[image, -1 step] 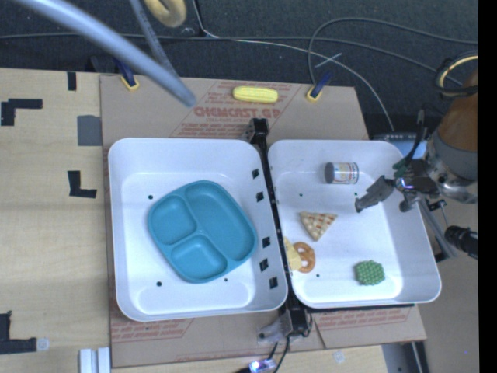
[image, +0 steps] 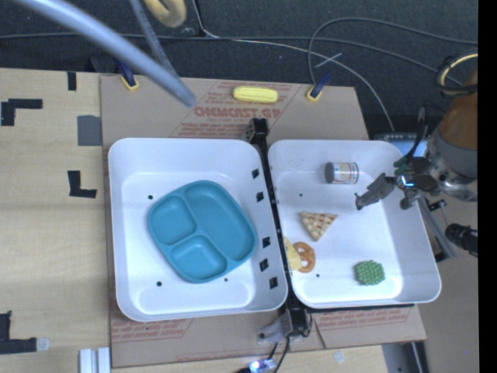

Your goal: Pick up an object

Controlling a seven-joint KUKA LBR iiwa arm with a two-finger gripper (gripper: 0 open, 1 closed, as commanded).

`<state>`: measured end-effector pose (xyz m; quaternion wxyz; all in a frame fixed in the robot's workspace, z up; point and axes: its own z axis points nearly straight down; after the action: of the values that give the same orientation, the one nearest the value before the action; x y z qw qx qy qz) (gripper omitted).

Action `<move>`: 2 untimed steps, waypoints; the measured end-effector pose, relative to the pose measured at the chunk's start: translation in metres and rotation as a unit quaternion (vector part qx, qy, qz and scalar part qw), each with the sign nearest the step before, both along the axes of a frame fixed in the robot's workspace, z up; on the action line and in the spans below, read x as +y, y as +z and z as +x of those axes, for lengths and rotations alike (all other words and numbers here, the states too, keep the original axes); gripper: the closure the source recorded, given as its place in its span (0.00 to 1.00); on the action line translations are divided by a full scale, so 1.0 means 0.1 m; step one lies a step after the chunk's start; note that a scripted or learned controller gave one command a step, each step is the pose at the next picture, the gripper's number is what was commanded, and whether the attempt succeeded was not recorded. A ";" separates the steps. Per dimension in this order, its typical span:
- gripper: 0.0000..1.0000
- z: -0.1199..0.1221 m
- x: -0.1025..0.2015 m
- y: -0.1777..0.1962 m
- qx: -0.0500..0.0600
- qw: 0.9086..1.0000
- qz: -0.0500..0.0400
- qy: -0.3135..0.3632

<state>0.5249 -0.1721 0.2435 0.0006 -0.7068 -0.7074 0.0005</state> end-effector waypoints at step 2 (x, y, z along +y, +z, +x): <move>0.00 -0.08 0.06 -1.24 0.003 1.000 0.001 0.000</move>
<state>0.5166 -0.1665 0.1195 0.0033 -0.7067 -0.7075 0.0021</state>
